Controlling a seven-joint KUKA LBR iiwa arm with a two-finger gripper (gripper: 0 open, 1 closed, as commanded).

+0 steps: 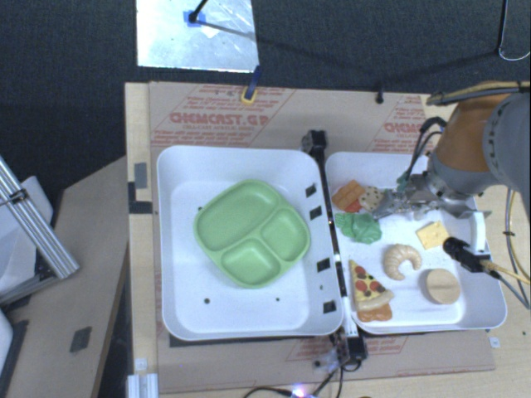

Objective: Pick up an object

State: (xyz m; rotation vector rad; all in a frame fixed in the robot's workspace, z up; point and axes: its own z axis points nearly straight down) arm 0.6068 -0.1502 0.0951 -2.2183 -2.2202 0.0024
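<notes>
Arm (506,139): rounded grey shell at right edge of frame, broad orange band (460,135) above wrist. Dark cables loop beside band. Wrist narrows to metallic silver gripper (390,206). Black cylindrical fitting with white bracket lower right, thin cable trailing.

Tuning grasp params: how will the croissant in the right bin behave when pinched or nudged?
The croissant looks like moulded toy food, so probably stiff and light. Its curved, glossy-looking surface may slip. It lies flat, so it's likelier to slide or spin than roll.
</notes>
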